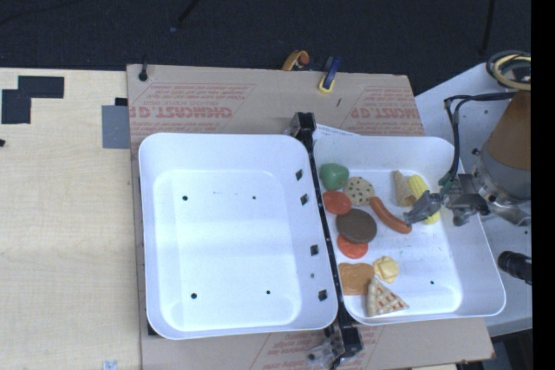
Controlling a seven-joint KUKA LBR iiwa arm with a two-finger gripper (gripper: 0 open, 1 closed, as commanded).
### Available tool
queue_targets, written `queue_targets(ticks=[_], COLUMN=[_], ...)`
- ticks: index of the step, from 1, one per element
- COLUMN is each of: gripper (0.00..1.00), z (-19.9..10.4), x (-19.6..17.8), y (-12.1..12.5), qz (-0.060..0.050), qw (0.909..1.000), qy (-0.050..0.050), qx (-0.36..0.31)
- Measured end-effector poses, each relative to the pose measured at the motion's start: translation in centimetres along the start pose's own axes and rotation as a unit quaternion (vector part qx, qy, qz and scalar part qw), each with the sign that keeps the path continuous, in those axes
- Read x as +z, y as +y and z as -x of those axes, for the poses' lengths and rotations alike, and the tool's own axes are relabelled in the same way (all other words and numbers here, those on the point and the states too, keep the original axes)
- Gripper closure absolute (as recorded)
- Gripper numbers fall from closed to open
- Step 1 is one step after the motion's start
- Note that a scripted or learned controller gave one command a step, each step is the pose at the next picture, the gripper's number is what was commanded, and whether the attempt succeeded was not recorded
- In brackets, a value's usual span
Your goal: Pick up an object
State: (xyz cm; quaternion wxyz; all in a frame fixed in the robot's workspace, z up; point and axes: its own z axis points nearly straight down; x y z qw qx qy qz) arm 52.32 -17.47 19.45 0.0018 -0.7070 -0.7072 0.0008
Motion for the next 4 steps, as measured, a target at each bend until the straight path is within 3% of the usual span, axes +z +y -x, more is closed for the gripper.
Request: queue_targets(ticks=[1,2,3,4], gripper=[0.0,1.0,1.0,1.0], z=[-6.1,-5.9,-10.6,-18.2], x=[9.3,8.6,0.2,0.3], y=[4.8,4.6,7.3,8.8], qz=[0.008,0.004,0.004,0.001], qw=[1.0,1.0,1.0,1.0], qy=[-0.002,0.0,0.0,0.0], qx=[-0.001,0.002,-0.002,-0.002])
